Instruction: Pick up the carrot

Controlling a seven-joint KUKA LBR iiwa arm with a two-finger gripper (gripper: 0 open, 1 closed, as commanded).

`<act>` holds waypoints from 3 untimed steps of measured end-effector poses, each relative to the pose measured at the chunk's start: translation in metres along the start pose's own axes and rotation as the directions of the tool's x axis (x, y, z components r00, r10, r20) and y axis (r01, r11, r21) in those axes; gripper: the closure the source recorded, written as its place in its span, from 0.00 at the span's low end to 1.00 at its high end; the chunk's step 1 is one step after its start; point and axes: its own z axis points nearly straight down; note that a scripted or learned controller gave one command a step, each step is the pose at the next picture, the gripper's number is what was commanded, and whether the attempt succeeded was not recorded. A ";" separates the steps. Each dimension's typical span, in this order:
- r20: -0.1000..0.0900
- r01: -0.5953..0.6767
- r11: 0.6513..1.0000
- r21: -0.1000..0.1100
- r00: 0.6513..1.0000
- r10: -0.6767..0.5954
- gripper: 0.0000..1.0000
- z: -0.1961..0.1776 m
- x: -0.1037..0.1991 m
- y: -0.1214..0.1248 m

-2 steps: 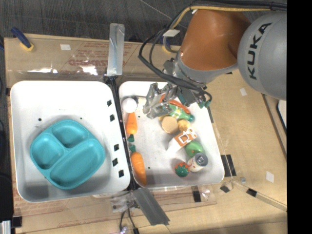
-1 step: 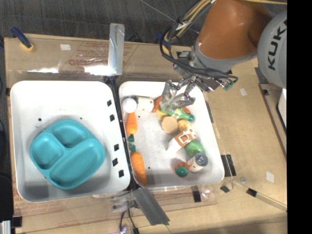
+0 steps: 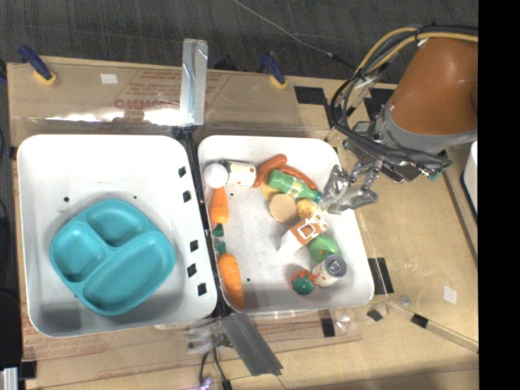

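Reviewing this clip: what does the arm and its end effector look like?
The arm shows a rounded orange band above a grey wrist section. Yellow and black cables loop along its left side. The end effector is small, metallic grey, built of thin linkages.

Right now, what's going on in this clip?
A grey robot arm with an orange band reaches in from the right, its pincer hanging over the right edge of the right white bin, which holds a jumble of toy food. Two orange carrots lie along that bin's left wall, one mid-wall and one near the front corner, both well away from the pincer. A teal divided plate sits in the left white bin.
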 end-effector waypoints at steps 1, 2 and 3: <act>0.003 0.075 0.997 -0.001 0.997 -0.075 1.00 -0.015 -0.051 0.048; 0.005 0.155 0.988 0.002 0.988 -0.155 1.00 -0.043 -0.130 0.059; 0.004 0.287 0.958 0.001 0.958 -0.287 1.00 -0.051 -0.192 0.028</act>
